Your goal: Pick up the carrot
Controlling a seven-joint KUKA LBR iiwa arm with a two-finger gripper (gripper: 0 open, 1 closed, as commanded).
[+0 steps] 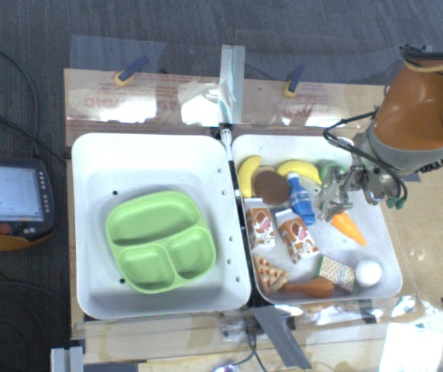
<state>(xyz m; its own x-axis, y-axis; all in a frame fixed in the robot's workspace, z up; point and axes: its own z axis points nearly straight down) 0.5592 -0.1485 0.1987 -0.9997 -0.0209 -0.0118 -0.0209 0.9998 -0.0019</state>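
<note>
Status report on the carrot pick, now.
Gripper low in right bin, just above carrot's top end. Carrot lies on bin floor, not seen between fingers. Blue bottle close on gripper's left.

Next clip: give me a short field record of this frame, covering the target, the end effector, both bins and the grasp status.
target: small orange plastic carrot, lying in the right white bin, near its right wall
end effector: low over the right bin, just left of the carrot's top end
grasp status: carrot not seen between the fingers
left white bin: holds a green three-compartment plastic tray
carrot's neighbours: blue plastic bottle, white ball
</note>
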